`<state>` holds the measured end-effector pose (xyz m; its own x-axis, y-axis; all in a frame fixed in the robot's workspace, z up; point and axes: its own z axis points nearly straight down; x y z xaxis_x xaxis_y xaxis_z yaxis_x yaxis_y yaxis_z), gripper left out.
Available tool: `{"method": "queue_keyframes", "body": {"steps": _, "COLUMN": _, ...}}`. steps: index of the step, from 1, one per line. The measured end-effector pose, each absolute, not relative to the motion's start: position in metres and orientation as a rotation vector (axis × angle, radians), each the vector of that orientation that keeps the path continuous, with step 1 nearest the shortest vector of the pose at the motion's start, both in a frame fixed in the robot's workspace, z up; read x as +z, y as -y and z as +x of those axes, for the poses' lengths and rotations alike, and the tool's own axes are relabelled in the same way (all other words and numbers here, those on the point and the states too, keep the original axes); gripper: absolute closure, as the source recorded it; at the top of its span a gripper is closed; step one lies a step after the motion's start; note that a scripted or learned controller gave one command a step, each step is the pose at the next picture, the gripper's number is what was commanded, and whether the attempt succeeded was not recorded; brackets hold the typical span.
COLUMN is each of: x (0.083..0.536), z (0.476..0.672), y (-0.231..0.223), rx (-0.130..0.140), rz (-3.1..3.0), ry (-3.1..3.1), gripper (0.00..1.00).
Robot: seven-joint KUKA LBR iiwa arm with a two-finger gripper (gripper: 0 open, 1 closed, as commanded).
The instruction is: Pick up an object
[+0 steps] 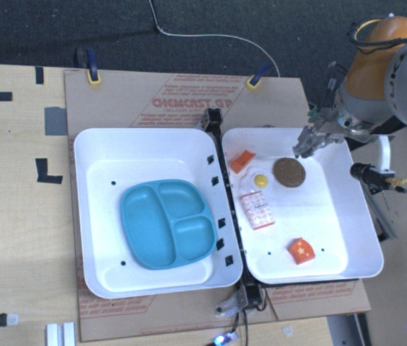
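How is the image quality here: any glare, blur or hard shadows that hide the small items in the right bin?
Camera view: lighting is even and soft, with no hard shadows; the white right bin is bright but not blown out; the brown disc and the orange block read clearly; the pincer is soft and low in detail; the packet's print is too blurred to read.

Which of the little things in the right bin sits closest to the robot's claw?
The brown round disc, just below the gripper. The orange piece, yellow ball, packet and red block lie farther off.
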<state>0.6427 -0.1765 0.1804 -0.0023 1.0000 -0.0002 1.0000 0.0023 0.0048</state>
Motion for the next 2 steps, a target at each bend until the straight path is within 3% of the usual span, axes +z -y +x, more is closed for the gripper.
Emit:
{"method": "queue_keyframes", "body": {"steps": 1, "x": 0.216, "z": 0.644, "y": 0.176, "rx": 0.004, "rz": 2.218, "ry": -2.222, "gripper": 1.0}}
{"method": "queue_keyframes", "body": {"steps": 2, "x": 0.207, "z": 0.625, "y": 0.125, "rx": -0.001, "rz": 2.218, "ry": -2.229, "gripper": 1.0}}
